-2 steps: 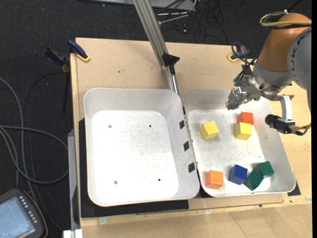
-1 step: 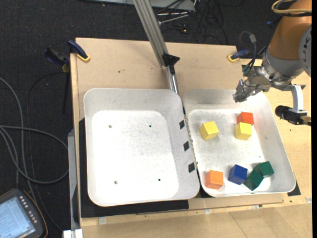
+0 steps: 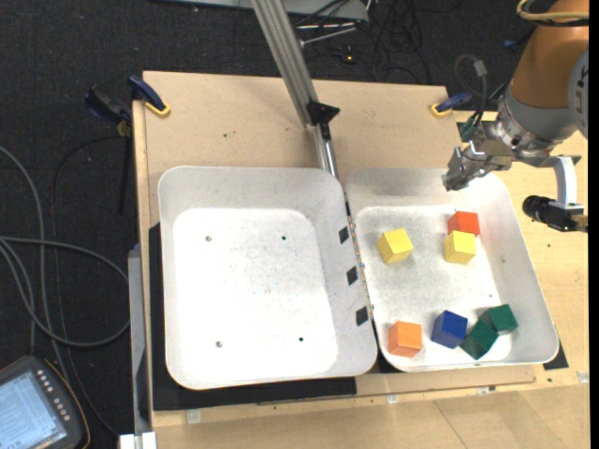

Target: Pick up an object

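The right bin (image 3: 524,251) holds several small blocks. A yellow cube (image 3: 396,245) lies left of centre, and a red cube (image 3: 464,222) touches a second yellow cube (image 3: 460,247) just below it. Along the near side sit an orange cube (image 3: 405,338), a blue cube (image 3: 450,328) and two dark green blocks (image 3: 490,329). My gripper (image 3: 459,173) hangs over the far edge of this bin, up and slightly left of the red cube, with nothing seen between its fingers. The fingers are too small and dark to read.
The left bin (image 3: 178,251) lies beside the right one, with a hinged divider strip between them. A slanted metal pole (image 3: 285,45) rises from the back of the bench. Clamps sit at the far corners of the wooden bench (image 3: 393,110).
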